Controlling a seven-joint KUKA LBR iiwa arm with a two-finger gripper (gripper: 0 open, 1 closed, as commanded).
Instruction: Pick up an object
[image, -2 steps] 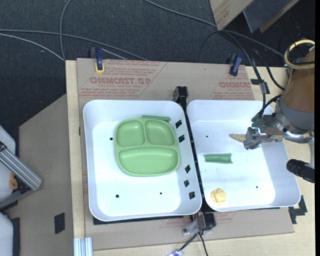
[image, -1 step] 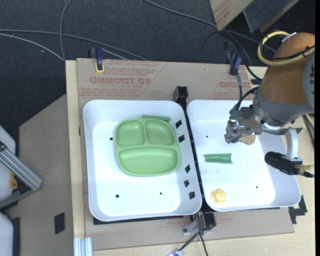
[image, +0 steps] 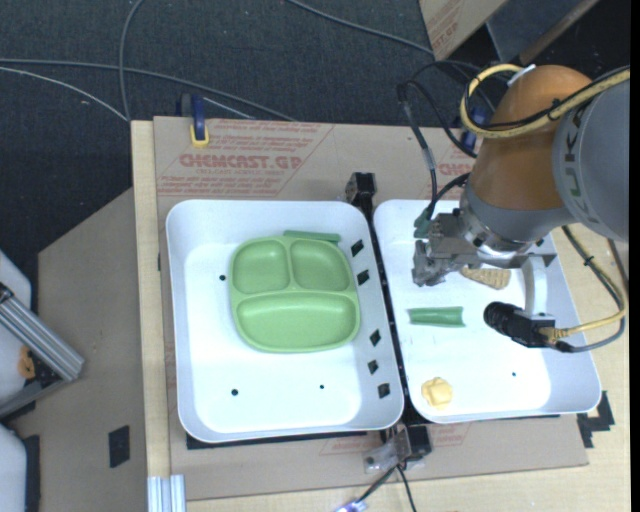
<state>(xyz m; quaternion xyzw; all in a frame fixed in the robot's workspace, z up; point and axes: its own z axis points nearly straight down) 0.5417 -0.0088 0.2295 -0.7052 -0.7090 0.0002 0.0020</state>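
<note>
My gripper (image: 434, 266) hangs low over the upper left part of the right bin (image: 570, 390), below the orange band of the arm (image: 525, 110). Just below it a small flat green piece (image: 436, 316) lies on the bin floor, apart from the gripper. A tan object (image: 491, 278) lies to the gripper's right, partly hidden under the wrist. A small yellow lump (image: 436, 391) rests near the bin's front left corner. I see nothing held in the gripper.
The left bin (image: 200, 380) holds a green divided plate (image: 294, 295), with a thin green strip (image: 312, 237) at its far edge. A black fitting with a yellow cable (image: 520, 324) hangs from the arm over the right bin. Black clips line the shared bin wall (image: 372, 330).
</note>
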